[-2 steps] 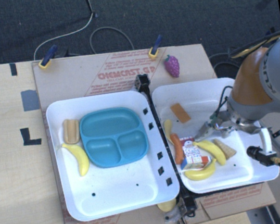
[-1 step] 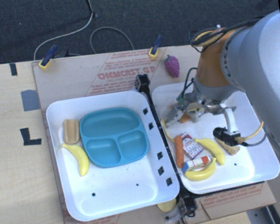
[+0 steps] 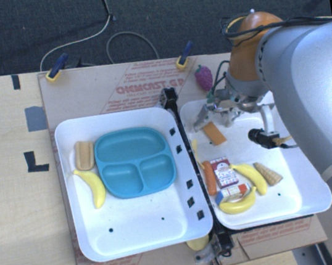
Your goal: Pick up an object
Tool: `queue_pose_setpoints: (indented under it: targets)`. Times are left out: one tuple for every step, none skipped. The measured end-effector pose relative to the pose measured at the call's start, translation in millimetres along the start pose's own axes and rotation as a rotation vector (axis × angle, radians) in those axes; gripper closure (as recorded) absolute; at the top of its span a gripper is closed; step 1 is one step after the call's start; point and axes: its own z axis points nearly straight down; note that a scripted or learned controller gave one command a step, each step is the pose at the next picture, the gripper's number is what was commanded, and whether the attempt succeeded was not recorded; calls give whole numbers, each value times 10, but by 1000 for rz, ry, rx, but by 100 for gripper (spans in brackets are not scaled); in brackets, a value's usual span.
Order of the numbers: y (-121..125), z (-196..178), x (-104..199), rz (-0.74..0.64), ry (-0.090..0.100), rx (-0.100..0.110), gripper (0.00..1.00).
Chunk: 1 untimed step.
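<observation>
The gripper (image 3: 213,115) hovers at the upper part of the right bin (image 3: 308,200), just above an orange block (image 3: 214,133). Its fingers stand apart, clamped on nothing.

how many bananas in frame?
3. One banana lies in the left bin, left of the blue tray. Two lie in the right bin: one slanted, one curled at the front. The arm may hide more.
</observation>
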Motion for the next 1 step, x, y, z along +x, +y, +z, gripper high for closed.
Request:
queue_pose_setpoints:
  targets:
    - [-12, -109, -4, 0, -3, 1, 100]
